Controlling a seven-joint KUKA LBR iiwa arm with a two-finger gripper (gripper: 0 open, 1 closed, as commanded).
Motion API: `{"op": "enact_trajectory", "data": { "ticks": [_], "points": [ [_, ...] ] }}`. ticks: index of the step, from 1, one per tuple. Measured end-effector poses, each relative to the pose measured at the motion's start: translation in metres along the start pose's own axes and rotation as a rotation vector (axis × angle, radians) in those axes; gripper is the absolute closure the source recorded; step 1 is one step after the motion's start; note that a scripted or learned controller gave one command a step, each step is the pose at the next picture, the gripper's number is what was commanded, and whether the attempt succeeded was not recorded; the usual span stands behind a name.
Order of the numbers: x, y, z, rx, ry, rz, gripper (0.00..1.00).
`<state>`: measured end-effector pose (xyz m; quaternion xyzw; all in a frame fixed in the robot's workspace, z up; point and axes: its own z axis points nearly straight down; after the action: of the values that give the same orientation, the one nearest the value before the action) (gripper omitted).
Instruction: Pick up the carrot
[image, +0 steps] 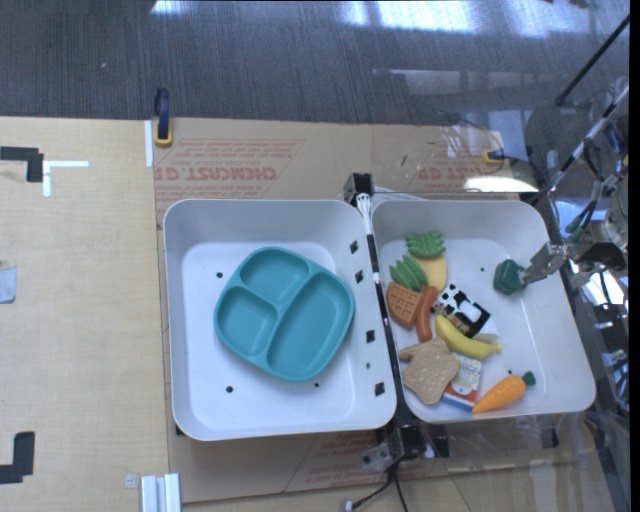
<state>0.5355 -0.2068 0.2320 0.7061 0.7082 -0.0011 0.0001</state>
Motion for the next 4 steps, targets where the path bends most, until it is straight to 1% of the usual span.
{"op": "enact_trajectory", "data": {
  "ticks": [1, 2, 3, 4],
  "points": [
    [-0.01, -0.057, 0.079, 0.0, 0.001, -0.067, 0.0],
    [0.015, -0.054, 0.136, -0.008, -0.002, -0.354, 0.0],
    [0.059, -0.053, 0.136, -0.013, -0.003, -0.289, 0.0],
    [0.083, -0.054, 0.117, -0.013, -0.016, -0.385, 0.0]
  ]
}}
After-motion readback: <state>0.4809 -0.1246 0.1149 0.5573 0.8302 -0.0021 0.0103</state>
